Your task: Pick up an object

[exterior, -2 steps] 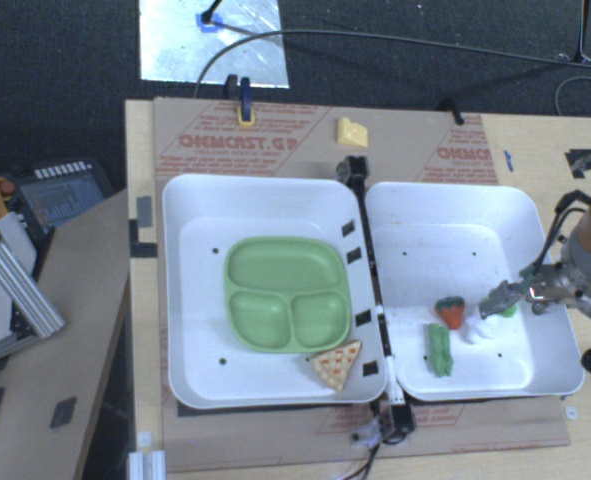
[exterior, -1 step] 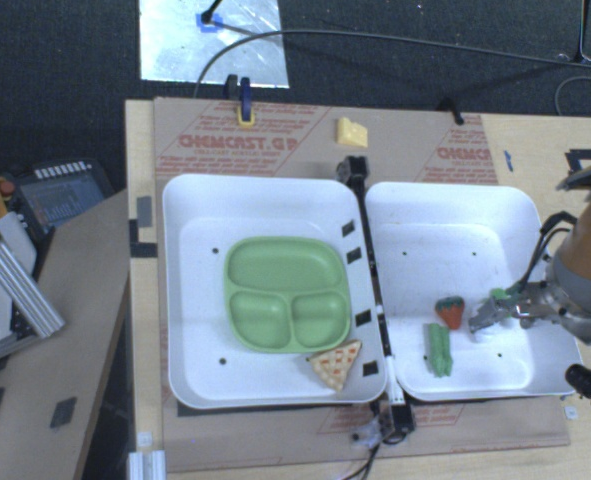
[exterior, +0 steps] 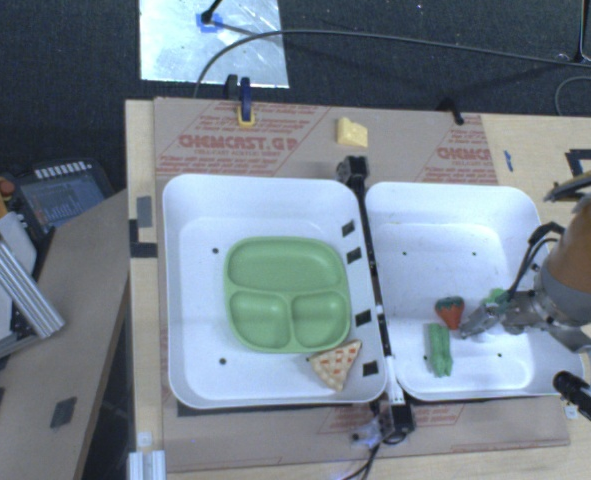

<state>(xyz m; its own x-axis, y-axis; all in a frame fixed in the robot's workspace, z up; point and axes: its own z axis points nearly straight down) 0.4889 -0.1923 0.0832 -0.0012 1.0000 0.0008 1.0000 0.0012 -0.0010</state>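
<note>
Strawberry (exterior: pixel 450 311) near right bin's (exterior: pixel 415 208) front edge, just left of the gripper (exterior: pixel 475 326); green stalk (exterior: pixel 438 349) just beside, toward front. Jaws' state: cannot tell. In left bin (exterior: pixel 190 203): green tray (exterior: pixel 286 293), pizza slice (exterior: pixel 336 365) at front-right corner.

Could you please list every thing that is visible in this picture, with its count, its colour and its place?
white bins: 2, white, side by side on the bench
divided plate: 1, green, in the left bin
pizza slice toy: 1, yellow with red spots, left bin, at the plate's near right corner
strawberry toy: 1, red with green top, right bin
long vegetable toy: 1, green, right bin, just below the strawberry toy
cheese-like block: 1, yellow, on the cardboard behind the bins
clamp: 1, blue and yellow, cardboard's far edge
arm: 1, grey with orange, right
gripper: 1, dark, in the right bin beside the strawberry toy
</note>
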